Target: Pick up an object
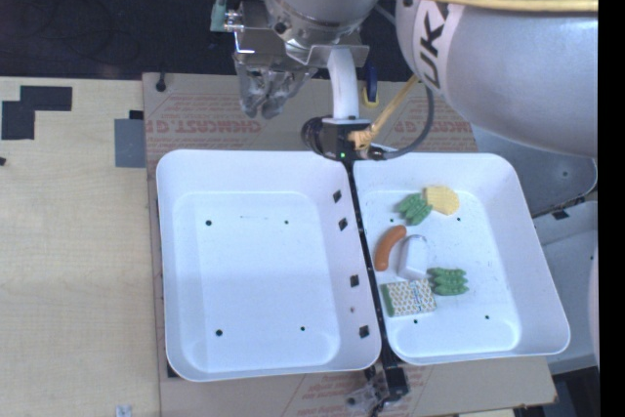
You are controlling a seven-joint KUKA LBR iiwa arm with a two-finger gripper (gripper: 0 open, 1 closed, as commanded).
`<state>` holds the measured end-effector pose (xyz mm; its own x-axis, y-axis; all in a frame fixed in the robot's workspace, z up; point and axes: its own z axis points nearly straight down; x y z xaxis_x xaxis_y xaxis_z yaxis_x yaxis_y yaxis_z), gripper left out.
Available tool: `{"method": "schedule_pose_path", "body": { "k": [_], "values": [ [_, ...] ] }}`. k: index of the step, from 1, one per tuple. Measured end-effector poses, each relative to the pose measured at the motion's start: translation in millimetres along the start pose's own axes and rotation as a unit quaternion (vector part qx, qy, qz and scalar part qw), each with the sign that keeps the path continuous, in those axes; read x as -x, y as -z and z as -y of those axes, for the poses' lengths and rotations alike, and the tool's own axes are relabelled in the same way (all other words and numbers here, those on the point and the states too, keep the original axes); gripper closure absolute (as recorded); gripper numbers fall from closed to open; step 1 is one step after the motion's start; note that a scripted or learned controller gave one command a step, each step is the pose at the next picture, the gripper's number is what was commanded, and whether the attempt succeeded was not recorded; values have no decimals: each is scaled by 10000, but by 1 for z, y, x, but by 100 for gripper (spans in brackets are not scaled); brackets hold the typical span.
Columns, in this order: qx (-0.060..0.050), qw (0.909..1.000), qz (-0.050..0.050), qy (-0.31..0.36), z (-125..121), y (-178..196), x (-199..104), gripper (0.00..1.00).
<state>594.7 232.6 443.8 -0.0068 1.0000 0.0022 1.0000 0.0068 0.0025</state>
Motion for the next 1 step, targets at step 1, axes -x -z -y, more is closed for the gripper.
{"method": "schedule_pose_path", "body": {
  "k": [1],
  "values": [
    [-45,10000,19,-19,60,3,-11,100]
  ]
}}
